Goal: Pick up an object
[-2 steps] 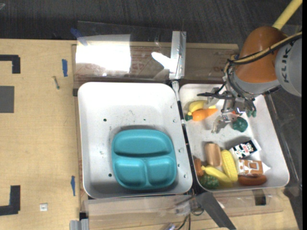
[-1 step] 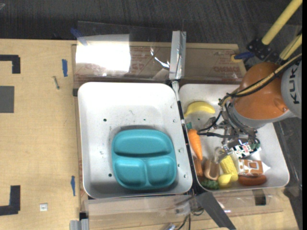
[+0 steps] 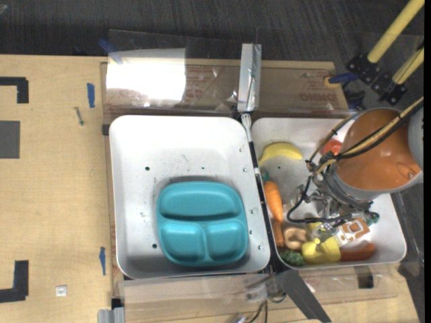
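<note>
On a bench seen from above at a slant, two shallow white bins sit side by side. The left bin (image 3: 135, 147) holds a teal divided tray (image 3: 201, 222), lying flat near its front edge. The right bin (image 3: 296, 130) holds a crowd of small toy foods gathered toward its front: a yellow banana (image 3: 281, 153) near the back left, an orange carrot (image 3: 273, 200) lying lengthwise along the left wall, a tan pretzel-like piece (image 3: 294, 236), a small green piece (image 3: 292, 256), a yellow lumpy piece that may be corn or a lemon (image 3: 320, 249), and a red-orange piece (image 3: 358, 251) at the front right. The grey arm with its orange band (image 3: 374, 152) reaches in from the right and hangs over the middle of the right bin, cables trailing around the wrist. The gripper (image 3: 328, 210) sits low among the foods, just behind the yellow piece; whether it is spread or closed, or has anything in it, cannot be told from this angle. The toys look like light, hollow, smooth plastic, stiff but likely slippery and prone to roll. The carrot, lying apart from the pile, seems the easiest target, best pinched across its narrow middle; the banana's curve offers a similar hold across its width.
</note>
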{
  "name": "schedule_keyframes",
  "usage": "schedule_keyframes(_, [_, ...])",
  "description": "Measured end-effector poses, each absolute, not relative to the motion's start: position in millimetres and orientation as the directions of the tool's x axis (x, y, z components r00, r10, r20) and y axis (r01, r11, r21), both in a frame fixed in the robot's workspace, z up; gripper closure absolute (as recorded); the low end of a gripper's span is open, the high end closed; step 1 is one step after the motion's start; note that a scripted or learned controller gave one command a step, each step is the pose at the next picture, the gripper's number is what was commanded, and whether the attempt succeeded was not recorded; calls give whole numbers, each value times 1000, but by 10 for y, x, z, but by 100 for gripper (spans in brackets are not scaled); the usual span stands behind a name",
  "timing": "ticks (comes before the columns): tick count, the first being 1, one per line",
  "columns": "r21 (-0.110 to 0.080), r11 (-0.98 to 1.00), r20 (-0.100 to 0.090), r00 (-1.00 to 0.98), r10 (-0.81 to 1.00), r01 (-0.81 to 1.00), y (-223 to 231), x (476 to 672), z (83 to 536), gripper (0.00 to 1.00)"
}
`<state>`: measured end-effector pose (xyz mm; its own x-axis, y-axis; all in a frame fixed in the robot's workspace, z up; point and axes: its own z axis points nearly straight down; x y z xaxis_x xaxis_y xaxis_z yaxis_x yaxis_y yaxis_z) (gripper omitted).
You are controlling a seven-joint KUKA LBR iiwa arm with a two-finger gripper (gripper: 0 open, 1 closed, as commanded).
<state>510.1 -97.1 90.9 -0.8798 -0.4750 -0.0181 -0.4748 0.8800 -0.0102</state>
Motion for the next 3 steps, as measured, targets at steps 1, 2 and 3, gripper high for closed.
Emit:
schedule_keyframes(1, [-17,879,-33,-878,-477,-477,-947,5154,1039,100])
schedule_keyframes(2, [-8,777,-11,-777,-629,-629,-766,5594,2227,100])
schedule_keyframes(3, [-6,673,-9,-673,-740,-740,-589,6020,2662,100])
